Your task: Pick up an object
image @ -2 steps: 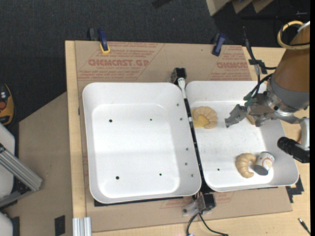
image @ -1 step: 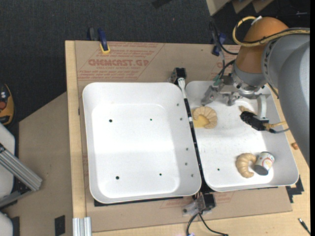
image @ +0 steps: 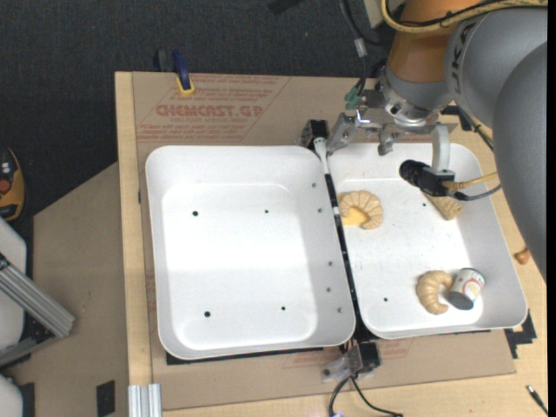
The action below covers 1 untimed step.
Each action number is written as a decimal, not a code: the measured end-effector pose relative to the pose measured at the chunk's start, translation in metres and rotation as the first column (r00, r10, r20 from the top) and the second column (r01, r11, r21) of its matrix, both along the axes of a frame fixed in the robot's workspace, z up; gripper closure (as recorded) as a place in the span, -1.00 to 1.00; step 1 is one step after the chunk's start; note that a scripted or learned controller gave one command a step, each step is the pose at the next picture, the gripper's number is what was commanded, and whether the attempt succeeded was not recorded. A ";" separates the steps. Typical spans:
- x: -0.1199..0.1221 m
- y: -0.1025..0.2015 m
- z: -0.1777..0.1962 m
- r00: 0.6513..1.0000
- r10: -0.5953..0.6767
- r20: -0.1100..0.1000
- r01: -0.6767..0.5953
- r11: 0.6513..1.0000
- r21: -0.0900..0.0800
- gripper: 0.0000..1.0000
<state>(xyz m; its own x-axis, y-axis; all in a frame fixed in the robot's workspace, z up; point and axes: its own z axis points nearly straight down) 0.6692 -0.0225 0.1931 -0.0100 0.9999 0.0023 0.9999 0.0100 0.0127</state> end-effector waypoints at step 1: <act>-0.001 0.047 0.108 1.000 -0.003 0.002 0.003 1.000 -0.001 -1.00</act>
